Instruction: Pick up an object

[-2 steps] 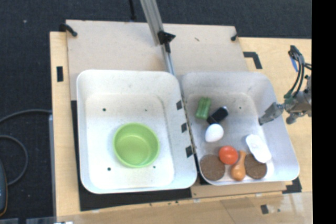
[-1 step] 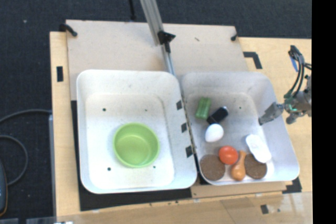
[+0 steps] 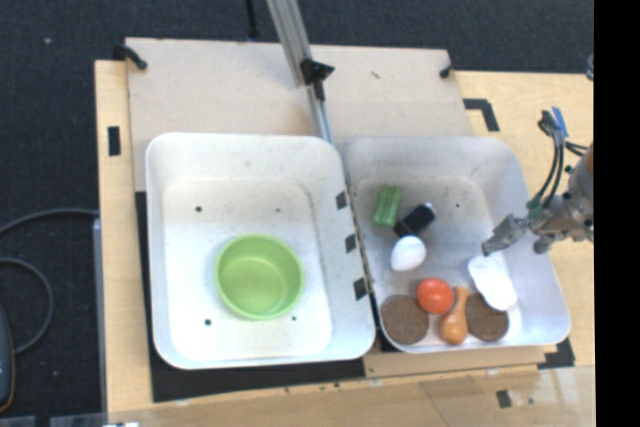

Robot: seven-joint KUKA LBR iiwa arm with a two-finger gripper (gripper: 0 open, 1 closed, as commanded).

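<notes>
My gripper [image 3: 522, 240] hangs at the right side of the right bin [image 3: 470, 160], open, with nothing between its fingers. Just below it lies a white oblong object [image 3: 492, 283]. Further left in that bin are a green block [image 3: 387, 206], a black object [image 3: 416, 217] and a white egg shape [image 3: 407, 253]. Along the bin's front edge sit a red-orange ball [image 3: 434, 294], an orange gourd-like piece [image 3: 455, 320] and two brown discs [image 3: 404, 318] [image 3: 488, 323].
A green bowl [image 3: 260, 276] sits in the left bin [image 3: 180, 165]. A metal rail [image 3: 285, 5] slants down from the top to the seam between the bins. Cables [image 3: 553, 150] hang by the arm at the right edge.
</notes>
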